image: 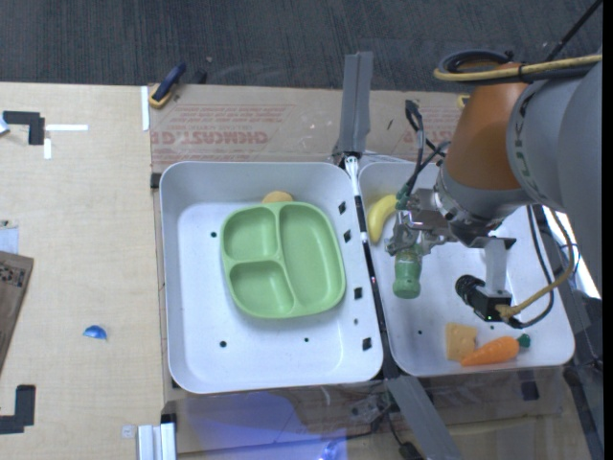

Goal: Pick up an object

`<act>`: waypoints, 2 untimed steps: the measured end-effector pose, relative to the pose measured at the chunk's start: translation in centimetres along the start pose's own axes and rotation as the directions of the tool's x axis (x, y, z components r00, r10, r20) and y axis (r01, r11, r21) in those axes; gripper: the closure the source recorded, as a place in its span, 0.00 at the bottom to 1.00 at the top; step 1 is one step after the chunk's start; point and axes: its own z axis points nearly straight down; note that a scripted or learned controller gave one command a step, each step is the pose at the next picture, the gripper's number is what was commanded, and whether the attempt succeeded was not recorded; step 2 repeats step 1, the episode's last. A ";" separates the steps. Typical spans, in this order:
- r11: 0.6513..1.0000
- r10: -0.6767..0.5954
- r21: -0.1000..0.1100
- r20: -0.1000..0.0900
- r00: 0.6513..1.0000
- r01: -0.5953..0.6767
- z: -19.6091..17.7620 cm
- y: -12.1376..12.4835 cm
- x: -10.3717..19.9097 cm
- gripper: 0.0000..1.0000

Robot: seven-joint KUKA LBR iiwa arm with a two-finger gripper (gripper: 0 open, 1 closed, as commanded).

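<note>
I see gripper (410,240) over right bin (546,348), green bottle (407,274) just under fingertips; can't tell grip width or whether bottle is actually clamped; banana (380,216) at bin's upper-left corner, just beside gripper; carrot (491,352) and yellow piece (460,339) near bin's lower edge; green tray (283,259) in left bin (192,353).

Arm reaches in from right over right bin (551,348). Hand (410,242) sits at that bin's left side, right above green bottle (407,274); grip unclear from this angle. Banana (380,215) just left of hand, near bin wall. Carrot (494,351) and orange block (461,339) touch at bin's near edge. Left bin (192,353) holds green divided plate (283,258), small yellow item (278,197) behind it.
</note>
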 end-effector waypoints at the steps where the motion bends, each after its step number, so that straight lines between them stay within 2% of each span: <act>1: 0.990 -0.138 -0.001 0.001 0.990 0.138 -3.3 1.2 -4.9 1.00; 2: 0.990 -0.138 -0.001 0.001 0.990 0.138 -3.3 1.2 -4.9 1.00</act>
